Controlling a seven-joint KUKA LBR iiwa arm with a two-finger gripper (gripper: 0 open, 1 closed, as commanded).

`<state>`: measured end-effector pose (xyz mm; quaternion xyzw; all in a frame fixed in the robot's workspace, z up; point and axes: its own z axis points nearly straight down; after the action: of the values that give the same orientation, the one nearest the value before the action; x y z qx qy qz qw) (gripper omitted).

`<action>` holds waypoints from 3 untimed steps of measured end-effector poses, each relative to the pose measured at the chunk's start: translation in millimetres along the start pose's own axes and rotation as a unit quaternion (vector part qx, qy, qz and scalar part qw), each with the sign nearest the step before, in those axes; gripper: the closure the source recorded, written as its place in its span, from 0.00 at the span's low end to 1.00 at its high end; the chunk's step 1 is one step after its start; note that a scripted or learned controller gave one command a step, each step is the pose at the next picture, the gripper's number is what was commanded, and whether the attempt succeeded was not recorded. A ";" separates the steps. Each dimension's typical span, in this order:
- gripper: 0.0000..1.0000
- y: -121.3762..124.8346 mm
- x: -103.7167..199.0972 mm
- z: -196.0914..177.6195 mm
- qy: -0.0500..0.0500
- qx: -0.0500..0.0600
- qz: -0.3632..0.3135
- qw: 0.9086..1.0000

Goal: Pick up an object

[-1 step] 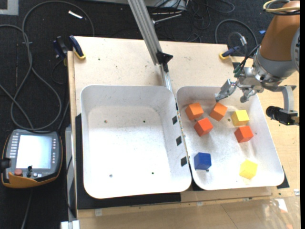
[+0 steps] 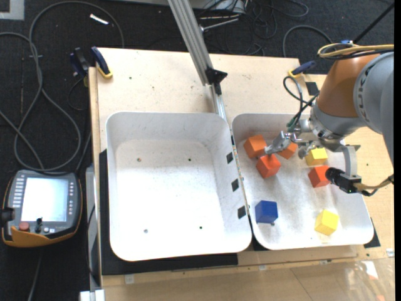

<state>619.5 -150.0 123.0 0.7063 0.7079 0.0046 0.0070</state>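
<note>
1. The tool (image 2: 280,145) is hanging low inside the right bin (image 2: 301,236), in among a knot of small blocks; whether it is spread or pressed together I cannot tell, since the wrist and its fittings are covering the tips from this angle.
2. Nothing is visibly sitting in its grip, so no block is counting as held.
3. Nearest the tool are three orange-red blocks: an orange cube (image 2: 254,147) just to its left, a red cube (image 2: 269,165) just below it, and a small orange block (image 2: 289,150) touching or nearly touching it on the right.
4. A pale yellow block (image 2: 316,156) and a second red cube (image 2: 319,176) are lying under the wrist; a blue cube (image 2: 266,211) and a yellow cube (image 2: 326,222) are sitting well apart toward the bin's near edge.
5. These blocks are looking light, rigid and probably smooth-faced, so I am judging them sturdy but prone to sliding or twisting.
6. The best hold is looking like two opposite flat faces, squarely, mid-height; the crowded trio is risking a nudge rather than a clean pinch.
</note>
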 end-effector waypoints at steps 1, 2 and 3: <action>0.00 -53.7 29.8 7.3 -0.002 -0.008 0.003 1.000; 0.00 -3.3 43.4 26.6 0.001 0.005 -0.002 1.000; 0.00 40.1 -36.5 29.4 0.015 0.044 0.004 0.999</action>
<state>660.2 -186.6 94.4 0.7084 0.7047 -0.0161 -0.0346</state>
